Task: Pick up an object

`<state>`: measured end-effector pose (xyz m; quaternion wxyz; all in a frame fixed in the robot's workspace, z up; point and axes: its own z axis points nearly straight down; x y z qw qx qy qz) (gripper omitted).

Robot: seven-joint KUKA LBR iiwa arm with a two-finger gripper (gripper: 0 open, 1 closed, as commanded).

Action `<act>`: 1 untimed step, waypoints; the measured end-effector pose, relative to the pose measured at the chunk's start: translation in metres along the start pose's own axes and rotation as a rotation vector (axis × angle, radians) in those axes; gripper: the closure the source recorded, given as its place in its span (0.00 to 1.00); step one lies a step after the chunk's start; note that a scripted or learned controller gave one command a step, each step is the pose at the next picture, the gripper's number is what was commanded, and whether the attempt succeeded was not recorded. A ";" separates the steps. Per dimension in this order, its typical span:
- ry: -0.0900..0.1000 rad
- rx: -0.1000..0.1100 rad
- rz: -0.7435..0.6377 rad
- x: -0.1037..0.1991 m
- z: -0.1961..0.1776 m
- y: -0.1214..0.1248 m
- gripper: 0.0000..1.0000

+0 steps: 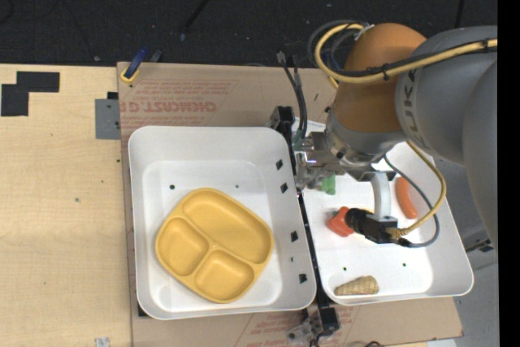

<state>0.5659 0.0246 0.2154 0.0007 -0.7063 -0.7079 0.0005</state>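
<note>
Jaws: state cannot be told from the camera view; the gripper (pixel 318 166) sits under the wrist at the right bin's (pixel 455 280) 10 o'clock corner, masked by cables. Right bin contents: cone (pixel 357 285) at 6 o'clock, red piece (pixel 341 222) near centre touching a black part, orange stick (pixel 405 197) at 3 o'clock, green bit (pixel 329 185) just below the gripper. Left bin (pixel 146 175) holds a yellow tray (pixel 214 243), centre toward 6 o'clock. Judged target: the cone, likely light, stiff, slightly rough; grip across its thick end. Green bit is partly covered, identity unclear. Whether the black part belongs to the arm cannot be made out.
</note>
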 end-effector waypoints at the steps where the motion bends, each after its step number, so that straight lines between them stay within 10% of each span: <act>1: 0.000 -0.001 -0.001 0.050 0.006 -0.012 1.00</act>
